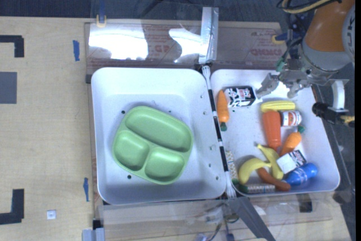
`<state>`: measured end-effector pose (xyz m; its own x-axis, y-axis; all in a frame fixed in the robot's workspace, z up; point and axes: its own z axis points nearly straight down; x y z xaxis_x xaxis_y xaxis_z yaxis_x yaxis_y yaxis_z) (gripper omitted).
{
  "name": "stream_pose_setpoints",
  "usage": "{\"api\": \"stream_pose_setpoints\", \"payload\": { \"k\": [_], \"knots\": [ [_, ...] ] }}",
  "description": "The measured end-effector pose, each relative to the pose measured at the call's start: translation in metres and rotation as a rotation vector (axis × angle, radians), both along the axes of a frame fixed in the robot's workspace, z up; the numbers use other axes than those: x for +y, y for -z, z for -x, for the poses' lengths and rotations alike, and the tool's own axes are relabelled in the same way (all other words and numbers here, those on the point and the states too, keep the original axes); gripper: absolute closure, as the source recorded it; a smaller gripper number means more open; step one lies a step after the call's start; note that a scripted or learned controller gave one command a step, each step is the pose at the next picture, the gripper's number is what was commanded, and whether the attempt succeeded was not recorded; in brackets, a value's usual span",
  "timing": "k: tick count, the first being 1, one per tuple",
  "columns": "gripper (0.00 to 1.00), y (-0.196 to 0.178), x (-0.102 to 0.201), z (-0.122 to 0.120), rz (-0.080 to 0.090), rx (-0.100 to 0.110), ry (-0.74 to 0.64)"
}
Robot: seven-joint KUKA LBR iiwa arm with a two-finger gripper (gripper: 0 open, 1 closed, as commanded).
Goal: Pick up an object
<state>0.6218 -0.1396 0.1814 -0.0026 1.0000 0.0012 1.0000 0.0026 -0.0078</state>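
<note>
The fingers [269,83] are spread apart with nothing between them, one prong slanting down to the left and the other [295,87] pointing down beside it, so the gripper [282,86] hangs open over the upper part of the right bin [326,138]. Just below it lies a yellow piece [277,105] set crosswise, close under the fingertips but not between them. To the left of the gripper, near the bin's top left corner, is a small black-and-white carton [239,95], and beside that, against the dividing wall, a small orange carrot [223,107] lies lengthwise. Under the yellow piece an orange-red bottle shape [272,128] points down the bin, touching a small can with a red and white label [291,118] on its right. Lower still, another carrot [291,143] lies tilted, and below it sits a white tag or box [286,162] resting against a blue object [303,174] in the lower right corner. A yellow banana [255,166] curves along the lower left part of this bin, with a red-brown sausage shape [272,179] just beneath it. Above the gripper the wrist rises to the orange band [330,22] of the arm, with yellow cables looped beside it. The left bin [107,87] holds a green divided plate [152,144] with three compartments, lying tilted near its middle. Both bins rest on the table [39,121], a pale wooden surface with black and blue tape marks.
</note>
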Motion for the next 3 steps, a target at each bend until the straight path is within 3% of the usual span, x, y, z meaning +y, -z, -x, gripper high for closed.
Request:
{"api": "stream_pose_setpoints", "payload": {
  "k": [1,2,3],
  "knots": [
    [0.00,0.035,0.002,0.002,-0.001,0.000,-0.138],
    [0.00,0.097,-0.022,-0.016,0.000,-0.006,-0.064],
    [0.00,0.096,-0.062,0.032,-0.001,-0.010,-0.209]
  ]
}}
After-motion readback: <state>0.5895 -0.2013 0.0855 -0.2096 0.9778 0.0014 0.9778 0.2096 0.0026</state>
